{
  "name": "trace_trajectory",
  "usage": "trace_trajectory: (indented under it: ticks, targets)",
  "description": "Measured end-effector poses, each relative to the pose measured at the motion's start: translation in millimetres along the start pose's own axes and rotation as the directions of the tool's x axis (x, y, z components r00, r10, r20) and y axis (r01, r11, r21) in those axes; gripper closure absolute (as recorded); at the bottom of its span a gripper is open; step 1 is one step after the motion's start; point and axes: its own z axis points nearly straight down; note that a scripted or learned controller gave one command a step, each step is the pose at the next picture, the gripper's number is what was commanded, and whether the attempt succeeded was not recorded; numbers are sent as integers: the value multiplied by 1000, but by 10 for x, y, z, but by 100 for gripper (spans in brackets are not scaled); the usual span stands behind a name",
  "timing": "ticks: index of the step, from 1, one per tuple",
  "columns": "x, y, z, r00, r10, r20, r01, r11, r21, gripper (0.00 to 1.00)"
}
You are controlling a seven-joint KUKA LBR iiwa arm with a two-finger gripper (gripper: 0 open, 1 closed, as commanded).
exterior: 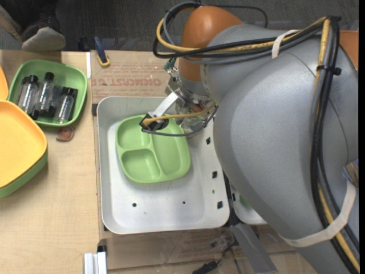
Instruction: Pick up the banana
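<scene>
Banana whereabouts unclear relative to end effector (191,111) over green plate (151,160), grip state indiscernible.

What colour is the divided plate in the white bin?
Light green; the divided plate shows best in the camera view.

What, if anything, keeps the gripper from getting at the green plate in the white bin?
Probably nothing, so yes, it looks reachable. The gripper hangs right over the upper compartment of the green plate. The plate lies flat in the white bin, and its lower compartments are uncovered.
</scene>
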Motion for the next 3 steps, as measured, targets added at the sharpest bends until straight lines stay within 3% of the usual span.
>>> trace_trajectory:
  ticks: [1, 2, 3]
  targets:
    - [146, -117, -2, 978, -210, 0, 210, 978, -1, 100]
    - [245, -412, 262, 995, 100, -3, -100, 995, 0, 100]
    - [426, -528, 299, 938, 348, -4, -348, 938, 1, 100]
